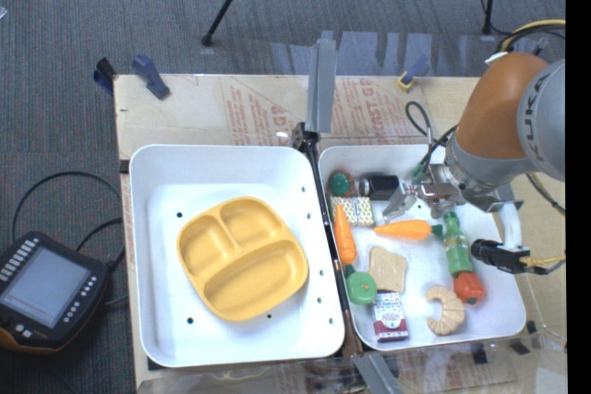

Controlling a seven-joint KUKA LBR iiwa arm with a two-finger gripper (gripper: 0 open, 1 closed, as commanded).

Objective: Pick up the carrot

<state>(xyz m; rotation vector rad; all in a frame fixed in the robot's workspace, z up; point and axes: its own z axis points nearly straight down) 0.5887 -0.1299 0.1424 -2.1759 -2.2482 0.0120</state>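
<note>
Carrot [404,231] lies on its side in the right bin [512,314], right of centre in the frame, pointed tip toward the left and green stub toward the right. A second orange piece, long and slim [343,235], lies along that bin's left wall; it may also be a carrot, though I cannot tell for certain. The gripper [413,196] hangs just above the carrot, at its upper edge, fingers spread apart with nothing between them. By my reading the approach is made, while the closing and the lift are not yet done. Around the carrot sit a bread slice [388,268], a croissant [445,309], a small red carton [391,316], a green bottle-like piece [455,246] and a dark can [379,186]. The left bin [152,189] holds a yellow divided plate [242,256].
</note>
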